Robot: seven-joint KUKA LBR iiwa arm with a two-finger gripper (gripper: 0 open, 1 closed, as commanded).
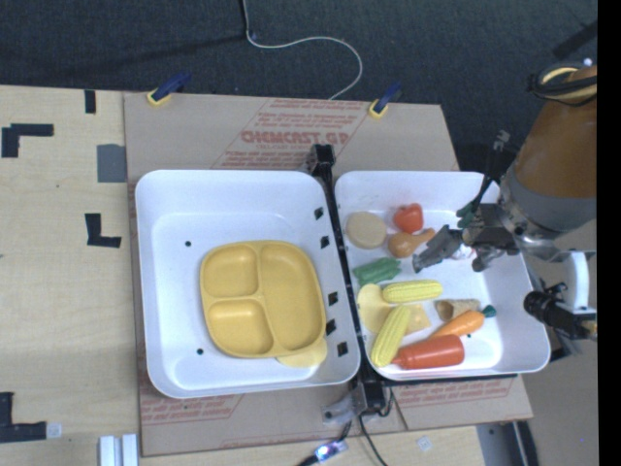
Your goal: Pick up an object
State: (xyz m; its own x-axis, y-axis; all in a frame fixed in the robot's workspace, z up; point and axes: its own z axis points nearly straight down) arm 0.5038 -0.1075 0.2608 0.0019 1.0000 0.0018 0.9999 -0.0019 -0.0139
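Yellow corn cob (412, 290) lies just below the tool (448, 248), whose fingers are spread, holding nothing

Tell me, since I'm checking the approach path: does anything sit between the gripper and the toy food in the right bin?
Nothing visible does. The gripper hangs over the right white plastic bin, directly above the pile beside the small brown oval toy and the upper yellow toy corn cob.
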